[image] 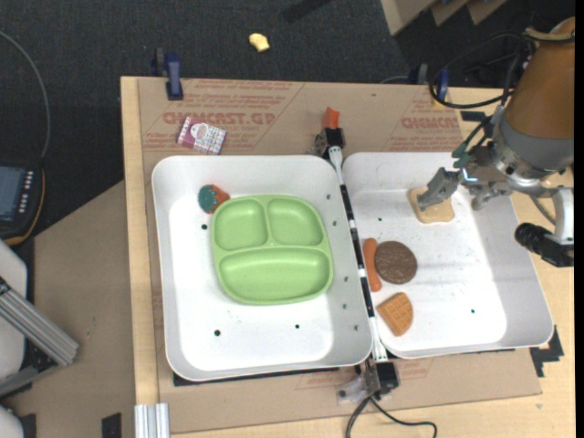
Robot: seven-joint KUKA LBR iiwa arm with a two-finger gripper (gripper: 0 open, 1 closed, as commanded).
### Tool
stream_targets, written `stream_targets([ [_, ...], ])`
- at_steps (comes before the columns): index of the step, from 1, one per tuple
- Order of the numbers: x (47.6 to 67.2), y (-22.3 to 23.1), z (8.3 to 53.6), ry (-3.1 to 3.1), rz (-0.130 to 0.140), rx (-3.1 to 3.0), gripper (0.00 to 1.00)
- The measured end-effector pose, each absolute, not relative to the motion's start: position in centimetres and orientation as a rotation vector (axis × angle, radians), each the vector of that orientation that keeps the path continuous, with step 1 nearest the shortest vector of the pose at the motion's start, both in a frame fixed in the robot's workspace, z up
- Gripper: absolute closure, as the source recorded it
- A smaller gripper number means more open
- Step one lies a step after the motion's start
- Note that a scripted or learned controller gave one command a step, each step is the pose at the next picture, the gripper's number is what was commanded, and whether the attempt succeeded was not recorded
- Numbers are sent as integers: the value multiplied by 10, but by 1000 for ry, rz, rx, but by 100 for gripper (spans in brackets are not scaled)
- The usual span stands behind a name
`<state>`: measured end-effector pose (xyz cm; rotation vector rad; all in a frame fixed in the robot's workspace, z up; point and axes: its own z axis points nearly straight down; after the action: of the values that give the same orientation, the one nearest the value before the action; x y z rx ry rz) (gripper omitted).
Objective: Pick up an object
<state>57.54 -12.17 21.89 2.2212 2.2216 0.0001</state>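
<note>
Robotics lab: clamped bench (274, 99), bins (182, 336), cables (401, 418).

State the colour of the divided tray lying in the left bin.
Light green: the divided tray shows best in the camera view.

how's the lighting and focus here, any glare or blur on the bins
Camera view: light is even and soft, with both white bins bright but not blown out; faint shadows fall beside the green plate and under the hand; the plate, the brown cookie and the tan block read sharp, while the arm looks slightly soft near the frame edge.
</note>
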Motion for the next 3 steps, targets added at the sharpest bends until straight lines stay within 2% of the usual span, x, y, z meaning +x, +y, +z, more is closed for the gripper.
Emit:
stream_targets([
  [1,642,-137,79,2219,2,2213,0],
  [2,659,-159,87,2217,4,2219,0],
  [3,660,-159,100,2214,6,2212,100],
])
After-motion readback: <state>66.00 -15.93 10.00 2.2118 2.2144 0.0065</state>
